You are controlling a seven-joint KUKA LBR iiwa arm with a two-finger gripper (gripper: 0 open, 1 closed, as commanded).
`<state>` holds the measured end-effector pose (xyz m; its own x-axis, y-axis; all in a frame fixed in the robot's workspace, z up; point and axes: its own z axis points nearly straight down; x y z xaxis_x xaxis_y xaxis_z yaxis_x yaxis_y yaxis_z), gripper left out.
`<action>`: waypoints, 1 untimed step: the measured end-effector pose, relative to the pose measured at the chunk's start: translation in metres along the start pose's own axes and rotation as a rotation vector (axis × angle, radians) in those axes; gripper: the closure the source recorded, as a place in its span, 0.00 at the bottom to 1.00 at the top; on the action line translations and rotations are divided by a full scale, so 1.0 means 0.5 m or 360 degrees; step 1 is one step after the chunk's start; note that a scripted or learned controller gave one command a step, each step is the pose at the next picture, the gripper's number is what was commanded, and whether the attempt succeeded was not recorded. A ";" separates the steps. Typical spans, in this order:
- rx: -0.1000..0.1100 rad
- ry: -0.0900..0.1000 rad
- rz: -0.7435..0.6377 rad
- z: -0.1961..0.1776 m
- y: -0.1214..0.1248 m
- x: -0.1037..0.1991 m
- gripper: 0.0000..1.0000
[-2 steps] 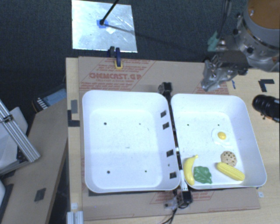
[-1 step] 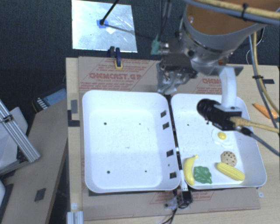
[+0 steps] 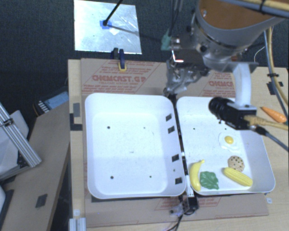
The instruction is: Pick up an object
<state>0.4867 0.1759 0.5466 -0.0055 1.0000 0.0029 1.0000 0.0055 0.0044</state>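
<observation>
Beside the board [image 3: 135,72] lettered CHEMCAST GP hangs the pincer [image 3: 173,89] — opening impossible to tell

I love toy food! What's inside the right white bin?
A fried egg, a cookie, a corn cob, a banana and a green leaf. The arm covers the bin's back corner.

The grey arm [image 3: 228,34] bears an orange band [image 3: 226,12] and a metallic claw [image 3: 173,90].

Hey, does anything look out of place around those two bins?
An orange, carrot-like item lies on the bench outside the right bin, past its right edge; the banana, corn and cookie sit inside it.
</observation>
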 end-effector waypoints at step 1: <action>0.0006 -0.0003 -0.0008 0.026 0.005 0.124 1.00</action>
<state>0.4889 0.2377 0.5338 -0.0104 0.9999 0.0012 0.9999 0.0104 0.0003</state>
